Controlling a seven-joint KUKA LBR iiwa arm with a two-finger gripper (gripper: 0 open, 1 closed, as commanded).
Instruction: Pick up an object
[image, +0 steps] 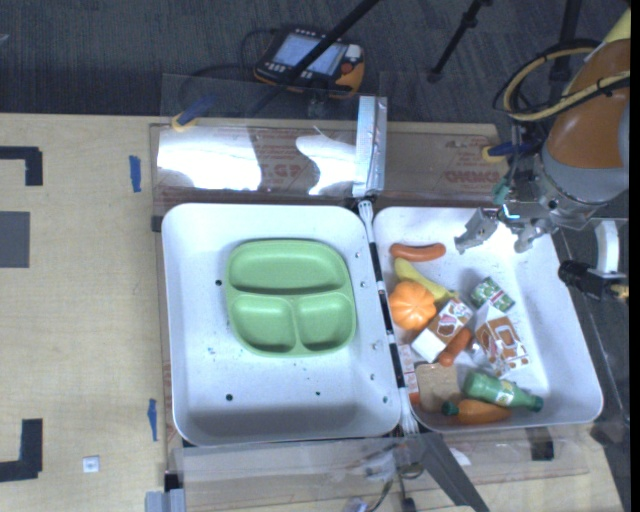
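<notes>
While the gripper hovers open and unladen over the right bin's far edge, a sausage lies near.

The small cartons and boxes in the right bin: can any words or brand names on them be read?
None can be read.
Green-and-white small carton: print too small.
Red-and-white carton: blurred.
White-and-red small box: blurred.
Green plastic bottle: label unreadable.
Brown cardboard strip behind the bins: faint lettering, illegible.
</notes>
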